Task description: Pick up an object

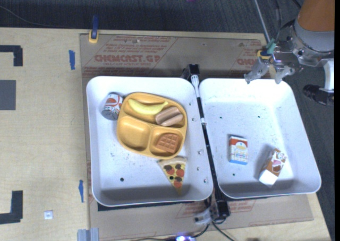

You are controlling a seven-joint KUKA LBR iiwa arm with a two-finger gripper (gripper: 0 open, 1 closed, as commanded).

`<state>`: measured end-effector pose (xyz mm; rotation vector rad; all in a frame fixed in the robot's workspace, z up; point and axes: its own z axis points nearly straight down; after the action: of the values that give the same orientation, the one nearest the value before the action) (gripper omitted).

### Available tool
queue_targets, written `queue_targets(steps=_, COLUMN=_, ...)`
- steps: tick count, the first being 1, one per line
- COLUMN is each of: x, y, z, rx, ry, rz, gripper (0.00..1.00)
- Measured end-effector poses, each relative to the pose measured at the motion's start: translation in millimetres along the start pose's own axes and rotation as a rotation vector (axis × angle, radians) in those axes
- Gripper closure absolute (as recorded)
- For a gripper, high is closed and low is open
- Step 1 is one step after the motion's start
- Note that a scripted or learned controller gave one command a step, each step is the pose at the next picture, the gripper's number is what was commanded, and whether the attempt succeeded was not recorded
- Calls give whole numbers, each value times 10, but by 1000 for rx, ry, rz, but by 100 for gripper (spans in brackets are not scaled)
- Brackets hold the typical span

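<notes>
Gripper [268, 69] hangs over right bin's [297, 110] upper edge, upper right of frame, fingers spread, nothing between them. Your nearest candidates: small carton [238, 149] and tilted carton [273, 166], lower right, well apart, so clean approach. Left bin [101, 181] crowded by yellow tray [151, 125]; likely harder

Both white bins [249, 91] below me look like smooth, slightly glossy plastic. The yellow divided tray [139, 131] shines like moulded plastic. The small carton [238, 149] looks like printed card. The surface [42, 144] looks like matt, pale wood.
</notes>
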<state>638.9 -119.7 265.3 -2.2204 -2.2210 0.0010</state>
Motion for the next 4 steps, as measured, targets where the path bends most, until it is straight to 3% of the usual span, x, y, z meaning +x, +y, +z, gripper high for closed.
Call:
queue_targets(steps=1, x=224, y=-117, z=1695, rx=-4, ry=-1, rz=0, gripper=0)
queue_targets(steps=3, x=105, y=-1328, z=1760, rx=-16, ry=-4, rz=0, gripper=0)
queue_targets(steps=4, x=67, y=-1316, z=1651, rx=-23, ry=-12, rz=5, gripper=100)
